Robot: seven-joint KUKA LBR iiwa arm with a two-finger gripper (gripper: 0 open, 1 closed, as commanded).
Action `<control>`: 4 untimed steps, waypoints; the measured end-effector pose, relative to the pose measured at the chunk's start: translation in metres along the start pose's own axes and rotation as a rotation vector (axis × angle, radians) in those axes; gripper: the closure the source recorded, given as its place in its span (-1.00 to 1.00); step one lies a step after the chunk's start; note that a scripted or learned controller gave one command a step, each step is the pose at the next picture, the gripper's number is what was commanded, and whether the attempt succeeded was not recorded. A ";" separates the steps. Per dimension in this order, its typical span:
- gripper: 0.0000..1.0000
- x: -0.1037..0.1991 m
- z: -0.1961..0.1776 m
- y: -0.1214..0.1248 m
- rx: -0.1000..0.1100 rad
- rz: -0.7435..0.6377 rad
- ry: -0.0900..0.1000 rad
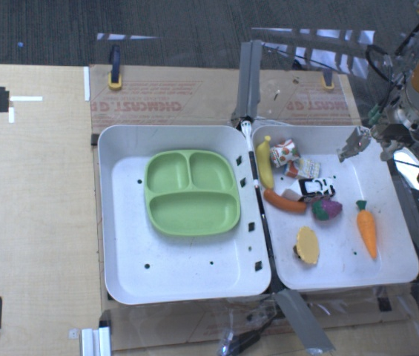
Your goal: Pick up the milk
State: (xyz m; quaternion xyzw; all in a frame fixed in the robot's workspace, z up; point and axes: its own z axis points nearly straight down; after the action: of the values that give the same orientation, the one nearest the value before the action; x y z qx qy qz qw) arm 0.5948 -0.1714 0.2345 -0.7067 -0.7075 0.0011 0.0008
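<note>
Left bin (120, 221): we see a green divided plate (192, 193) at its centre.
Right bin (394, 269): milk (285, 153) at 11 o'clock beside a banana (265, 163); sausage (285, 202) mid-left; carrot (367, 228) at 3 o'clock.
Hand (357, 143): over the bin's 1 o'clock corner, well apart from the milk.

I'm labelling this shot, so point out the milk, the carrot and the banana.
milk (285, 153), camera view, carton's side.
carrot (367, 233), camera view, orange body.
banana (265, 165), camera view, mid peel.
</note>
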 end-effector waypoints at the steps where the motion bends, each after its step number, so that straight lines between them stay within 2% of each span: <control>1: -1.00 0.037 0.120 -0.005 -0.023 0.178 -0.001; 2: -1.00 0.002 0.127 -0.027 -0.035 -0.051 -0.001; 3: -1.00 0.024 0.128 -0.045 -0.037 -0.187 -0.013; 4: 1.00 0.022 0.114 -0.041 -0.047 -0.183 -0.017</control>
State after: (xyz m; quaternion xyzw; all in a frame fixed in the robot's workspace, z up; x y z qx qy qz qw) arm 0.5530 -0.1495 0.1207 -0.6389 -0.7689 -0.0096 -0.0216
